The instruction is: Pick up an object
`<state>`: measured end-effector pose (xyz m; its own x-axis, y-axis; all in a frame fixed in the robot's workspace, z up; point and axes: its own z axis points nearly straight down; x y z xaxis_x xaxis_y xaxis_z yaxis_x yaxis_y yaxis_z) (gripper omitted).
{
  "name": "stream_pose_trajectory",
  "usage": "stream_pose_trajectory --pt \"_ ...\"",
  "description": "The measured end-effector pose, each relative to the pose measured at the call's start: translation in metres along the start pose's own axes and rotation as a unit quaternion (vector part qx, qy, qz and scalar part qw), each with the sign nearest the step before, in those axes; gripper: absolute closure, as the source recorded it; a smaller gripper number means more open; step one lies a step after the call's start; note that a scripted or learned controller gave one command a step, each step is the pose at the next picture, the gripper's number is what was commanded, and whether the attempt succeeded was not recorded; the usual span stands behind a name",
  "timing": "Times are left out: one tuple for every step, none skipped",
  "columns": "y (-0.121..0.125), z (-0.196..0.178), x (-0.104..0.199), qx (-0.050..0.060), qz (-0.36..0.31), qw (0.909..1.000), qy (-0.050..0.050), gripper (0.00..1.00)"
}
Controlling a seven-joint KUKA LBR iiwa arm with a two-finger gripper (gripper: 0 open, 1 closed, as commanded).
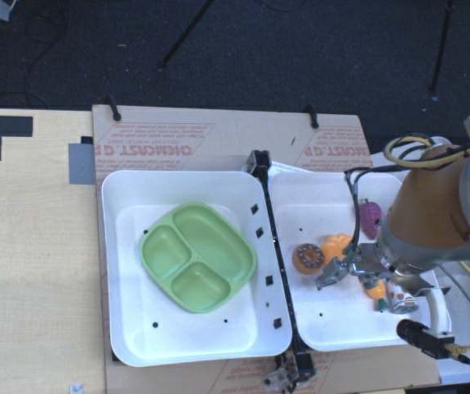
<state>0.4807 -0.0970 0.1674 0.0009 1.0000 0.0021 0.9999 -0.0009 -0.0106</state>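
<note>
The right bin [334, 335] holds several small toys: a brown and orange doughnut-like piece [307, 258], an orange piece [337, 244], a purple piece [370, 216] near the far wall, and an orange and white piece [387, 295] under the arm. My gripper [334, 274] reaches in from the right and hangs low over the bin floor, just right of the doughnut and below the orange piece. Nothing shows between its tips. The arm's orange band [428, 208] hides part of the bin's right side.
The left bin [128, 335] holds a green divided plate [197, 256]. A black divider with clamps [272, 261] runs between the bins. Cardboard [186, 142] lies behind them and a wooden bench surface [29, 261] lies to the left.
</note>
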Motion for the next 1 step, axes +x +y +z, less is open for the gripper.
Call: stream_pose_trajectory --pt "0.0004 0.0641 -0.0009 -0.001 0.0 1.0 0.0 0.0"
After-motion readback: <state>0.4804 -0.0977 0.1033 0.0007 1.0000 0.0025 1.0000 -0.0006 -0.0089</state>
